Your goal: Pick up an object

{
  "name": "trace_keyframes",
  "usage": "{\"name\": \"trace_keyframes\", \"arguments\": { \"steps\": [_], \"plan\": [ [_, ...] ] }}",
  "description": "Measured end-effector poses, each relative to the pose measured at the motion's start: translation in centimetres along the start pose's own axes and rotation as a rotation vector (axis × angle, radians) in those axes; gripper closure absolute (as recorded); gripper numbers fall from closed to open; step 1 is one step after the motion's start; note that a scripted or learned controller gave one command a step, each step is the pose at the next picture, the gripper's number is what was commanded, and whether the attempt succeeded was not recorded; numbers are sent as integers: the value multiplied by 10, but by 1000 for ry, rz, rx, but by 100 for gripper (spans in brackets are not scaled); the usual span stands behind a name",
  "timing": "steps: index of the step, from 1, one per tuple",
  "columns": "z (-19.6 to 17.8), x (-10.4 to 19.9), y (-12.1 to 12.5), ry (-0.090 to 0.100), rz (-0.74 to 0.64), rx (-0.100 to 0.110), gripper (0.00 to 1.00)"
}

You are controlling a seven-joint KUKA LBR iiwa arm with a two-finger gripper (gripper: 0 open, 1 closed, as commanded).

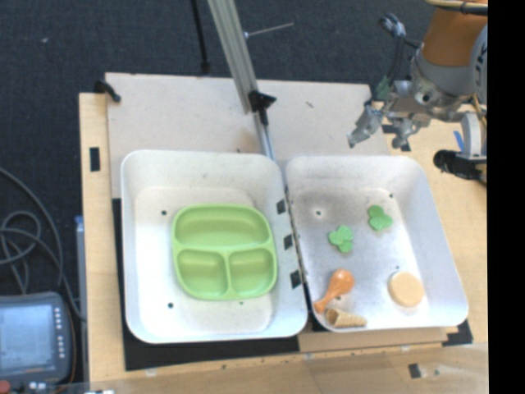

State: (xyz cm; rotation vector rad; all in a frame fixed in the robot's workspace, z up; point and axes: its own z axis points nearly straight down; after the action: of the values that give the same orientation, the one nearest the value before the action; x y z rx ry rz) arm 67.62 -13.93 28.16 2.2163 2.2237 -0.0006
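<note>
Above the right bin's (426,189) far edge, the gripper (380,130) hangs with fingers apparently spread, holding nothing. Pick not begun: 5 candidates (2 green pieces (341,238), orange spoon (336,289), tan disc (406,289), cone (346,319)) lie inside.

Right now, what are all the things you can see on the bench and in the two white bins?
Bins: two, white, shallow, side by side on the bench.
Divided plate: one, light green, three compartments, lying in the left bin.
Small leafy toy pieces: two, green, near the middle of the right bin, close together but apart.
Round flat piece: one, pale orange, near the right bin's front right corner.
Spoon-like toy: one, orange, at the right bin's front.
Cone-shaped piece: one, tan, against the right bin's front wall, just below the spoon-like toy.
Metal pole: one, grey, behind the bins.
Screen device: one, grey, bottom left, off the bench.
Arm: one, grey with orange band, upper right.
Gripper: one, above the right bin's back edge, holding nothing.
</note>
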Motion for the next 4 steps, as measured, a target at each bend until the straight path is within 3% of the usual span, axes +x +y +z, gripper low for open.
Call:
{"name": "trace_keyframes", "arguments": {
  "steps": [1,4],
  "plan": [
    [0,-1,0,-1,-1,1,0],
    [147,-7,-8,-1,4,5,0]
  ]
}}
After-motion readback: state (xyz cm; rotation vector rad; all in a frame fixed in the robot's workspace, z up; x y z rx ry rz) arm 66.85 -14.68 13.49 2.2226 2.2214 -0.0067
